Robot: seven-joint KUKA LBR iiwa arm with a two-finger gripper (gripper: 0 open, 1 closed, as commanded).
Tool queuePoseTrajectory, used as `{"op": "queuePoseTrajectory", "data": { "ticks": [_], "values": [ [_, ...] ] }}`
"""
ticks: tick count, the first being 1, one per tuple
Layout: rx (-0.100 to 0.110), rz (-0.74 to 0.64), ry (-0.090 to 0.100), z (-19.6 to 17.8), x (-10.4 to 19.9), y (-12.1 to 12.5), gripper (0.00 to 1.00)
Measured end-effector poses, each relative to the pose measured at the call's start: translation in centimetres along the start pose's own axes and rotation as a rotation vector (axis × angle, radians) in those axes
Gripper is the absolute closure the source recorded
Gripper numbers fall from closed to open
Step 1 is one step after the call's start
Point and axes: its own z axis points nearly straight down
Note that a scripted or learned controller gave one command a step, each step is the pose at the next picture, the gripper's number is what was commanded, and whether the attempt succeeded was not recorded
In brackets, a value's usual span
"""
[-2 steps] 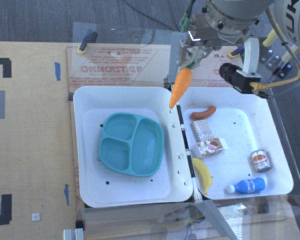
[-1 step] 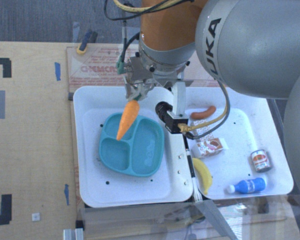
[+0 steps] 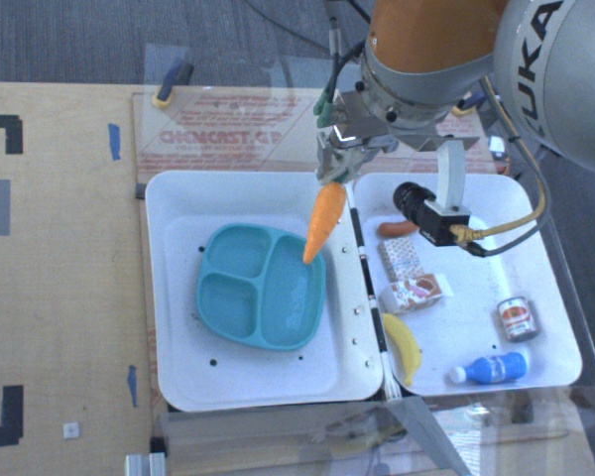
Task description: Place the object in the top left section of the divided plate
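We see the carrot (image 3: pixel 324 220) clamped at its thick end in the tool (image 3: pixel 335 164), hanging above the right rim of the teal divided plate (image 3: pixel 261 286) in the left bin (image 3: pixel 169 266). Its long axis runs steeply, tilted slightly, with the narrow tip pointing down and a little left toward the plate's large section. In the right bin (image 3: pixel 545 256) lie a banana (image 3: pixel 405 346), a can (image 3: pixel 516 318) and a bottle (image 3: pixel 493 368).

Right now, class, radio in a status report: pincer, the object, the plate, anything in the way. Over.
Pincer shut on orange plastic carrot, hanging over teal divided plate at its right edge. Top left section bare. Nothing in the way.
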Motion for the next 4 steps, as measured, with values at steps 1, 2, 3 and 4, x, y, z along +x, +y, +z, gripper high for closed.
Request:
{"op": "queuePoseTrajectory", "data": {
  "ticks": [1,2,3,4],
  "values": [
    [0.003,-0.136,0.002,10.6,4.9,3.0,1.0],
    [0.001,-0.11,0.0,-5.2,1.2,2.8,1.0],
    [0.002,-0.102,0.001,6.6,3.9,-0.5,1.0],
    [0.001,-0.097,0.001,5.7,3.7,-0.3,1.0]
  ]
}}
